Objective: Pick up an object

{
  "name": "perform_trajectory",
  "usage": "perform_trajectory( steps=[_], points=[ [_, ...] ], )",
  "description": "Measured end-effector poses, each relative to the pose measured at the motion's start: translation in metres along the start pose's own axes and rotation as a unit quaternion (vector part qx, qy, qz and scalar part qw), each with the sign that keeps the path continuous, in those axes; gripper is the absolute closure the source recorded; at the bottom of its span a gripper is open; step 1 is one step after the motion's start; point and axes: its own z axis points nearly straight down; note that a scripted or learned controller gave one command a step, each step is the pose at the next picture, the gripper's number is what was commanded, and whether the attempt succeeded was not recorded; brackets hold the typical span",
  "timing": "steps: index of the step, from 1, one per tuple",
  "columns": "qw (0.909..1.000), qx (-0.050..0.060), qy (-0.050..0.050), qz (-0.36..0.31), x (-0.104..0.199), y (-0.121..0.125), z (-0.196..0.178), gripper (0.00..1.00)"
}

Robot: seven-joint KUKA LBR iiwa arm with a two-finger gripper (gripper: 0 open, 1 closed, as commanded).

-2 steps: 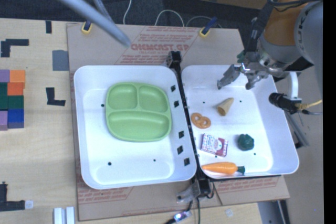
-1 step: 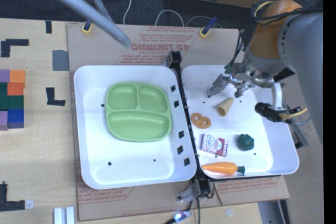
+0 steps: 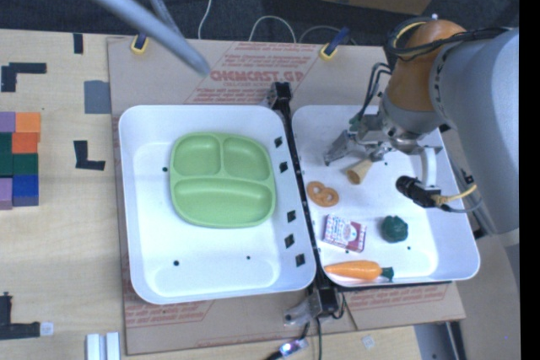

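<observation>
Gripper (image 3: 350,149) sits low in the right bin (image 3: 447,261), fingers apart, just beside a cone (image 3: 359,172); nothing held.

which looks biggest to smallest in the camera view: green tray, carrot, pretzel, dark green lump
1. green tray, by far the largest, in the left bin.
2. carrot, long and thin, at the right bin's near edge.
3. pretzel and dark green lump look about alike, so I will not rank them.

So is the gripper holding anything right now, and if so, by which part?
Cannot be told: the gripper sits right above the tan cone-shaped piece, its tips too blurred.
</observation>
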Motion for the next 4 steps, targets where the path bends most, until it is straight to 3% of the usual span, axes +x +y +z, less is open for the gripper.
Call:
perform_trajectory(
  steps=[1,2,4],
  points=[
    [1.0,0.0,0.001,-0.001,0.001,0.002,-0.01,1.0],
    [1.0,0.006,0.004,0.0,0.007,0.006,-0.051,1.0],
    [1.0,0.005,0.003,0.0,0.008,0.015,-0.153,1.0]
  ],
)
